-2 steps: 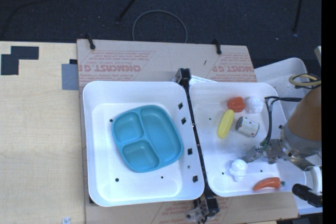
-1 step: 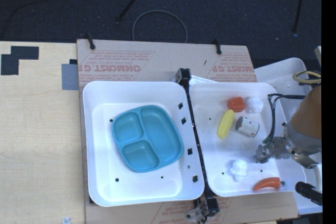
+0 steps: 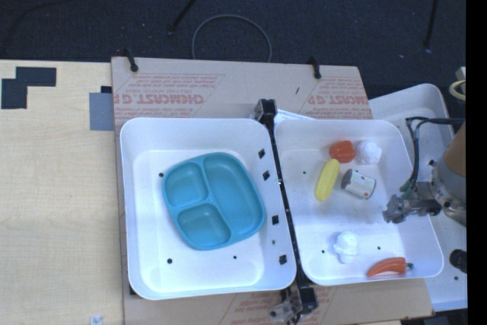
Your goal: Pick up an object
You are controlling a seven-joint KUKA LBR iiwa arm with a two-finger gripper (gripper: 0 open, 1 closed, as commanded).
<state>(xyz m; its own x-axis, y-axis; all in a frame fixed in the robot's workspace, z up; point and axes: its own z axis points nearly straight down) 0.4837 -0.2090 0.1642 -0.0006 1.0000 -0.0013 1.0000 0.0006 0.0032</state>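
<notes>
The right bin holds several small objects. A yellow banana-shaped piece lies near its middle, with a red-orange round object and a white ball-like object behind it. A grey-and-white cylinder lies just right of the yellow piece. A small white figure and an orange carrot-shaped piece rest near the front edge. My gripper hangs at the bin's right side, to the right of the cylinder, with nothing seen between its fingers.
The left bin holds a blue divided plate. A black divider runs between the two bins. Cardboard lies under the bins. Cables trail from the arm at the right edge.
</notes>
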